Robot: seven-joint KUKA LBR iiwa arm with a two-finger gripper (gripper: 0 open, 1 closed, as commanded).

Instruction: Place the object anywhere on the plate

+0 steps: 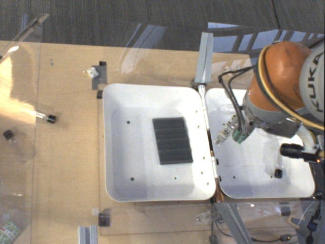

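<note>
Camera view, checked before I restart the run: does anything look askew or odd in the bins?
The dark grey ribbed rectangular plate lies flat in the left white bin, turned slightly off the bin's edges. Nothing looks spilled or damaged.

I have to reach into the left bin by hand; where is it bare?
Bare floor rings the dark ridged plate in the left bin: widest toward its left wall, narrower toward the divider. The right bin is crowded: arm and gripper overhang it.

Single fixed camera above bench [61, 136] — slanted downward, covering both bins [117, 177].
</note>
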